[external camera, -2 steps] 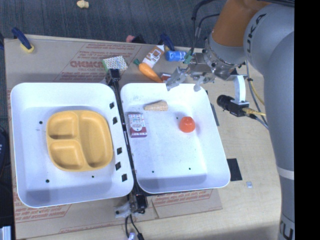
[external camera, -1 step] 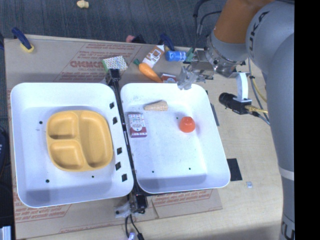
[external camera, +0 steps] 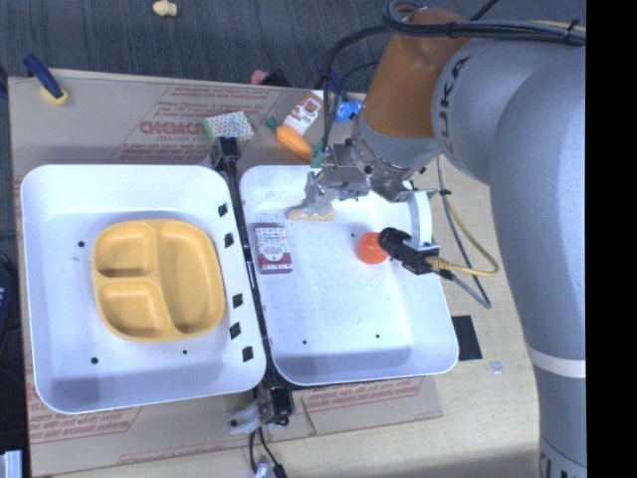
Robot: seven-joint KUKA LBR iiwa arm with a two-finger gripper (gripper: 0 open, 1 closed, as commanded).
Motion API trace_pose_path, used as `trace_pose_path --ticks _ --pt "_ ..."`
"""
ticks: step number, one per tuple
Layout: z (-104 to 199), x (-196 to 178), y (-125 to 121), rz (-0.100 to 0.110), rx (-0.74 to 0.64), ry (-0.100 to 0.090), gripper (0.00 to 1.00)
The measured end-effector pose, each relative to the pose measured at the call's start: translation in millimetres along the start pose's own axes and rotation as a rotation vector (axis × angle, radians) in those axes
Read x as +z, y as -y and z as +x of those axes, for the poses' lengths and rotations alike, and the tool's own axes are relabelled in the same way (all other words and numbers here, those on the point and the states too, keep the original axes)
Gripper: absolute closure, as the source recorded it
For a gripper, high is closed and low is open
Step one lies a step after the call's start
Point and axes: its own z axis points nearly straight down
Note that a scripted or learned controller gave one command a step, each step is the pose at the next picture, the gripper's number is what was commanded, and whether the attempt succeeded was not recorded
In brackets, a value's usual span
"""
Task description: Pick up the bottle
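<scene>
The gripper [external camera: 320, 193] hangs low at the 12 o'clock edge of the right bin [external camera: 343, 357], over a tan scrap [external camera: 309, 213]; whether it is clenched or released cannot be told. The bottle [external camera: 297, 127], orange and white, lies outside the bin on the cardboard [external camera: 149, 118], at 11 o'clock from the gripper. A dark red packet [external camera: 272, 248] lies at the gripper's 7 o'clock.

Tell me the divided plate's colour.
Yellow; the plate shows clearly in the camera view.
</scene>
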Motion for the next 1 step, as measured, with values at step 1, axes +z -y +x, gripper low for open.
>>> trace_pose_path --ticks 1 --pt "50.7 35.3 69.5 0.001 -0.078 0.000 1.00"
